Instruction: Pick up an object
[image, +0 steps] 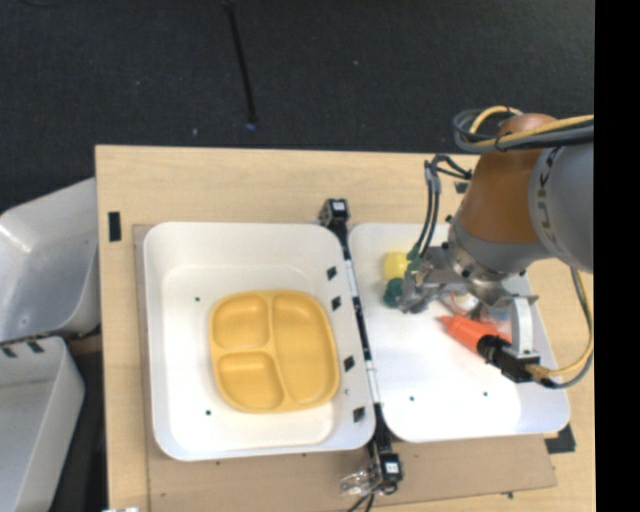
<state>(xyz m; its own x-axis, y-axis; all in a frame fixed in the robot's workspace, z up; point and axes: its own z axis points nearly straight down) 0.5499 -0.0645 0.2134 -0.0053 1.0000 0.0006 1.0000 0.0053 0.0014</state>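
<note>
Orange carrot-shaped toy (464, 331) lies in right bin (440, 400).

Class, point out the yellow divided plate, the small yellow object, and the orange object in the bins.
yellow divided plate (273, 350): camera view, middle ridge.
small yellow object (396, 264): camera view, its top.
orange object (464, 330): camera view, its middle.

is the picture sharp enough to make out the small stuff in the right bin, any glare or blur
Camera view: soft overall, even lighting, no strong glare on the white bins; the yellow tray reads clearly, but the yellow object, green object and orange object by the arm are blurry blobs.
</note>
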